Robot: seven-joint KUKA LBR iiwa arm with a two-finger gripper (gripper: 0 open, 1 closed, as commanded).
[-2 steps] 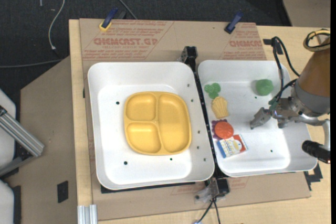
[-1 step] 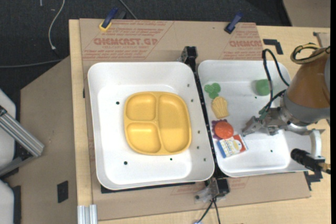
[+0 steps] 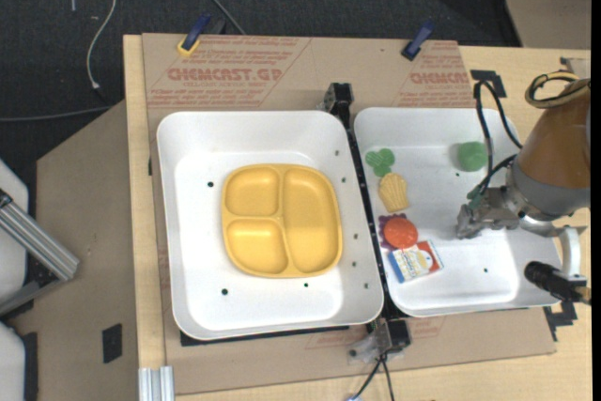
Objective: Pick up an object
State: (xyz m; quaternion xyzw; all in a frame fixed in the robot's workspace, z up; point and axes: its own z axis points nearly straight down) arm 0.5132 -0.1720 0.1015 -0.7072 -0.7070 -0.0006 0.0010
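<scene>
Yellow plate [image 3: 282, 221] in left bin [image 3: 178, 202], tool [image 3: 472, 223] (low) over right bin [image 3: 451, 291]

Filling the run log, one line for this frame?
end effector: low in right bin, nothing seen held | toys along bin's left side: green, yellow, red, card | plate: left bin

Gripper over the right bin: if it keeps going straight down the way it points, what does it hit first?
Most likely bare floor of the right bin. The gripper sits apart from the orange ball and green piece, though depth is unclear.
</scene>
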